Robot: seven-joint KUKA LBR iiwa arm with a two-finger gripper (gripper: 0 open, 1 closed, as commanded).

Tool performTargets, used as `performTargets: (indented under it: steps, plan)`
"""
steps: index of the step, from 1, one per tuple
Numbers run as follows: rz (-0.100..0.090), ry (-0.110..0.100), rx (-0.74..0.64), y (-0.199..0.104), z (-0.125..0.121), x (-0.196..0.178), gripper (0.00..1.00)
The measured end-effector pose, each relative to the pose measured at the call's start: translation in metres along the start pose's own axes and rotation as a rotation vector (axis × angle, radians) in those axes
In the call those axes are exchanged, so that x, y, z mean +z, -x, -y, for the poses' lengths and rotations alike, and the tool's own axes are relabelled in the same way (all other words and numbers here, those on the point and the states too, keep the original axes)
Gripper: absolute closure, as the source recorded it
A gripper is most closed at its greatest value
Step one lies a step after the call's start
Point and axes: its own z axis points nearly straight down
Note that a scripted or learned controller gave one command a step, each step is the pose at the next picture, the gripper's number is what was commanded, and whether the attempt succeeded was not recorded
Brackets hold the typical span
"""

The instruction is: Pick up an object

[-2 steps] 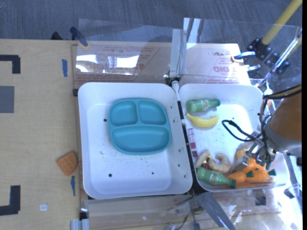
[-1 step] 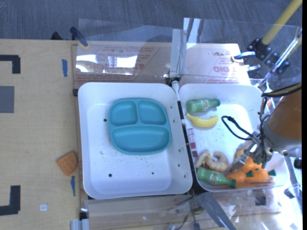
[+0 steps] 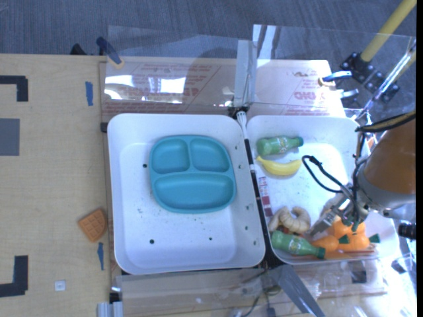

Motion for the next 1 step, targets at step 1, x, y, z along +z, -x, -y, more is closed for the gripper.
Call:
performTargets:
  steps: [1]
  plan:
    - [0.012, 0.007, -0.002, 0.0033, -0.0027, -0.0127, 1.00]
